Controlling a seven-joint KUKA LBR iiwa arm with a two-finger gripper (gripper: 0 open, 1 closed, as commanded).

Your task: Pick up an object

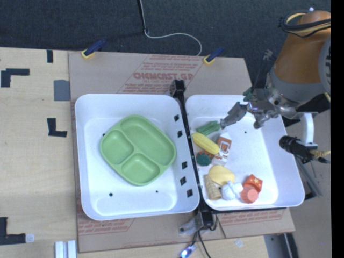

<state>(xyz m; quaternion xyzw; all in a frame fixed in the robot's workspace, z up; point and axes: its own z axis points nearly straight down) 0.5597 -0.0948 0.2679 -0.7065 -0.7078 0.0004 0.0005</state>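
yellow toy corn (206, 142) lies in the right bin (269, 160) near the divider, likely light, stiff and slick, best pinched across its middle, while the gripper (245, 118) hovers just above-right, fingers spread wide and holding nothing.

One fixed camera hangs high above the bench (32, 144) and looks down at a slant, far enough off to take in both white bins whole: the left bin (86, 160) sits mid-frame and the right bin (279, 165) beside it. The view faces toward the bench's far edge, where dark floor (64, 9) fills the top of the frame. The arm (303, 52) enters from the right (cropped at that side), so the camera stands roughly in front of the bins.
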